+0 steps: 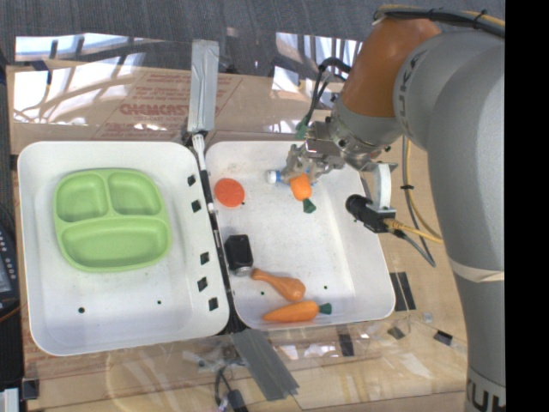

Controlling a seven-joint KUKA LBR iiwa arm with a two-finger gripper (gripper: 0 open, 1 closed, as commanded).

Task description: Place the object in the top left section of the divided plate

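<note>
While the gripper (302,172) hangs over the right bin's far end with a small orange toy carrot (301,188) pinched between its fingers, the light green divided plastic plate (111,245) lies well off to the left — its top left section (81,197) across the divider.

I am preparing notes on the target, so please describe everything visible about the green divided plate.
The green divided plate is light green and looks like smooth plastic with rounded corners. It has three sections: two smaller ones along the top and one long one along the bottom, separated by raised ridges. All three look bare. It lies flat in the left white bin, toward the bin's upper left, slightly rotated. Only the bin floor touches it.
</note>
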